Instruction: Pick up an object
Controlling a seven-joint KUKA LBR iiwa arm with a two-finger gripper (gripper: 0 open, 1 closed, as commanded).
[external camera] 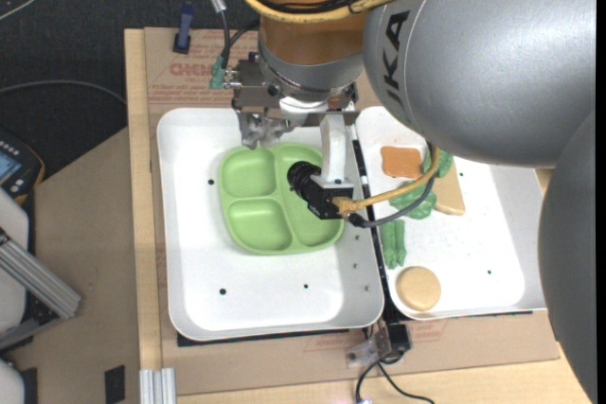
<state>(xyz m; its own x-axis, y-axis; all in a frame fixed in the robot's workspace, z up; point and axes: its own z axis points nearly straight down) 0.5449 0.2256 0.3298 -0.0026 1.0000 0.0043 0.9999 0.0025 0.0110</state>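
A light green divided plate (270,201) with three compartments lies in the left white bin (199,289), towards its far right. My gripper (254,135) hangs just over the plate's far left rim, under the orange band of the arm. Nothing shows between the gripper and the plate. In the right bin (492,284) lie an orange square piece (401,161), a tan wedge (449,192), a green leafy piece (394,239) and a round tan bun (418,288).
The big grey arm covers the far and right parts of the right bin. The bins meet along a ridge near the green piece. A cardboard sheet (151,61) lies under both bins, with a blue clip (184,28) at its far left.
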